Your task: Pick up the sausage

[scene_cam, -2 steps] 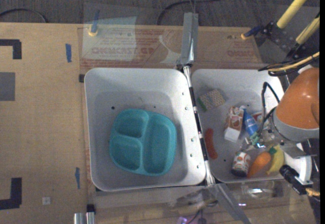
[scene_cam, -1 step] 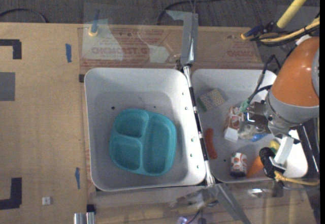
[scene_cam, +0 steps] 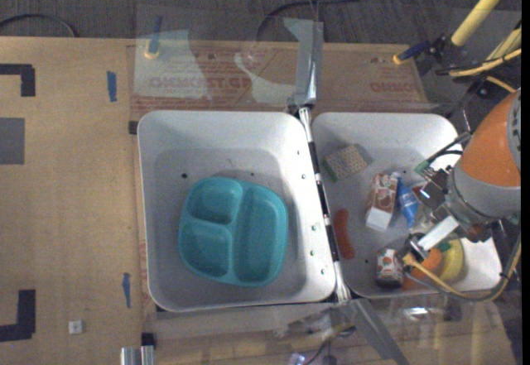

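Two white bins stand side by side. The left bin (scene_cam: 157,148) holds one teal tray (scene_cam: 234,230) with three compartments. In the right bin (scene_cam: 389,125) I count one sausage (scene_cam: 343,233), red, lying near the left wall, apart from the other things. One small carton (scene_cam: 382,199), one blue tube (scene_cam: 407,199) and one tan block (scene_cam: 346,161) lie there too. The gripper (scene_cam: 426,243) hangs over the right part of this bin; its state I cannot tell.
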Robot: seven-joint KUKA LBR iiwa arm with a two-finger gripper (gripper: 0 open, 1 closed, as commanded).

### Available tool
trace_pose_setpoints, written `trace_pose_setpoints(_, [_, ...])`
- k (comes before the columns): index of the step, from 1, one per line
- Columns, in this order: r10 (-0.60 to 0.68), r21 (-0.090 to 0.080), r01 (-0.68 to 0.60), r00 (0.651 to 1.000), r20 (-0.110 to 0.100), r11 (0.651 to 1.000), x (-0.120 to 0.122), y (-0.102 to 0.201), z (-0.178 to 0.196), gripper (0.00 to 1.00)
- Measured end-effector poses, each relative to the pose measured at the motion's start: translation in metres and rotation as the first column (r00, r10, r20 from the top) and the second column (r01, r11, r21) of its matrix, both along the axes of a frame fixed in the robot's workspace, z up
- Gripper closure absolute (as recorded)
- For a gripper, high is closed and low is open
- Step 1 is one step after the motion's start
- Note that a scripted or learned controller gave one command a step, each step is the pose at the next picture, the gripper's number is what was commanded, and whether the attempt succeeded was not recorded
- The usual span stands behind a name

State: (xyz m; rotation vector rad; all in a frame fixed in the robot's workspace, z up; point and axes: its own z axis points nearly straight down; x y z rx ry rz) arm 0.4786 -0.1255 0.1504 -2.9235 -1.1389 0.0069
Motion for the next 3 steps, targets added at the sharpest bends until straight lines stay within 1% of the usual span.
trace_pose_setpoints(3, [0.01, 0.001, -0.01, 1.0, -0.009, 1.0, 0.0, 0.003, 0.027, 1.0])
